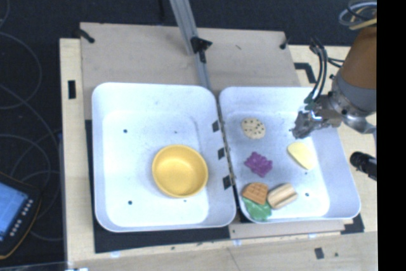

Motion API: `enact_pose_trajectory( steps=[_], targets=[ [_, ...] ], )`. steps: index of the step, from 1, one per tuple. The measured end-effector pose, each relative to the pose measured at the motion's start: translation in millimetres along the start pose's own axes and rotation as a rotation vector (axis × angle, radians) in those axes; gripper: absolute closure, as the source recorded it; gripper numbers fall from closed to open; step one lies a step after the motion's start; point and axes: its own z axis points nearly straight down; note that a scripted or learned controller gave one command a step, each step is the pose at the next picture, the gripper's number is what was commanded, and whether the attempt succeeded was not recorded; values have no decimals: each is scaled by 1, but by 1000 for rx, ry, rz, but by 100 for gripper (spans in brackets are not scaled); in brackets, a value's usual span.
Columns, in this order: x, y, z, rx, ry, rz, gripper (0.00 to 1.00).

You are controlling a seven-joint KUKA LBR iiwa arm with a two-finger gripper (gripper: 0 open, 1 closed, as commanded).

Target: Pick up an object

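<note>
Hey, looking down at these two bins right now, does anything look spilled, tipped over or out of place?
Nothing stands out. The yellow bowl sits upright in the left bin. The cookie, purple piece, yellow wedge, waffle and bread roll all lie inside the right bin. The gripper hovers above the wedge.

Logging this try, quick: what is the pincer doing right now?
Pincer: over the right bin, above the yellow wedge; open or shut cannot be told.

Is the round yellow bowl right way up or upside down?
Right way up: the round yellow bowl shows its hollow inside and rim, sitting in the left white bin.
</note>
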Motion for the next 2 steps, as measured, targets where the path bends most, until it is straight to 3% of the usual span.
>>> enact_pose_trajectory(
  steps=[2],
  targets=[
    [92,40,11,0,0,0,100]
  ],
)
